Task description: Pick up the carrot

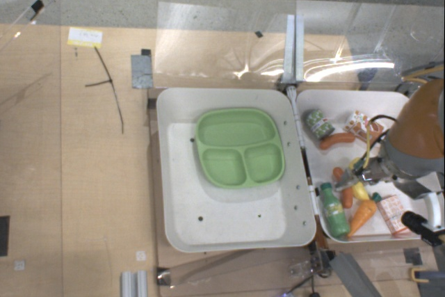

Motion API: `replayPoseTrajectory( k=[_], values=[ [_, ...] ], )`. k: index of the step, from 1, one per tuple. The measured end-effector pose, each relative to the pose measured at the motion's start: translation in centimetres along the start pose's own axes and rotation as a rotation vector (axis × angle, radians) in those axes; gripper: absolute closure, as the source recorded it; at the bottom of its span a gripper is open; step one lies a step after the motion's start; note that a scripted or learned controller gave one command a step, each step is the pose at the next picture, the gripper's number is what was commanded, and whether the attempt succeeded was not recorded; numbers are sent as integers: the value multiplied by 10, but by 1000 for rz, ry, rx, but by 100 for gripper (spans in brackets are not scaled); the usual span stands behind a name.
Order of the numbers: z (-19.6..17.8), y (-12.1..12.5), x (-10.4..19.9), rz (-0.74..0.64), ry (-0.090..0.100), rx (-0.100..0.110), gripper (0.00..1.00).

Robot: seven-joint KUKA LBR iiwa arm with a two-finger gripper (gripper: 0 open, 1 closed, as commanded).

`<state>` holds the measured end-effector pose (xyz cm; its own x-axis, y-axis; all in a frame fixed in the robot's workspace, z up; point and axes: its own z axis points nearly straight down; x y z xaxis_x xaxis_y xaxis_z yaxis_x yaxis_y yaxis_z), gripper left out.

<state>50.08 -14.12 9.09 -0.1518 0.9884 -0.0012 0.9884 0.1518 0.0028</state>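
The carrot (363, 216) is orange and lies tilted near the front of the right bin (402, 102), between a green bottle (334, 209) and a pink box (393, 214). My gripper (356, 178) hangs low over the bin's middle, just above and behind the carrot, close to a small yellow item (360, 192). The arm's orange band (423, 126) and grey wrist cover the bin's right part. Nothing of the carrot sits in the gripper.
The right bin also holds a green can (319, 124), a sausage (336, 141), a red-and-white packet (358, 122) and a small orange piece (338, 173). In the left bin (174, 170) lies a green divided plate (240, 147). A metal divider (292, 59) stands between the bins.
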Motion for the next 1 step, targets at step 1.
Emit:
replayPoseTrajectory(
  k=[1],
  values=[
    [-1, 36, 20, -199, -1, -2, 100]
  ],
)
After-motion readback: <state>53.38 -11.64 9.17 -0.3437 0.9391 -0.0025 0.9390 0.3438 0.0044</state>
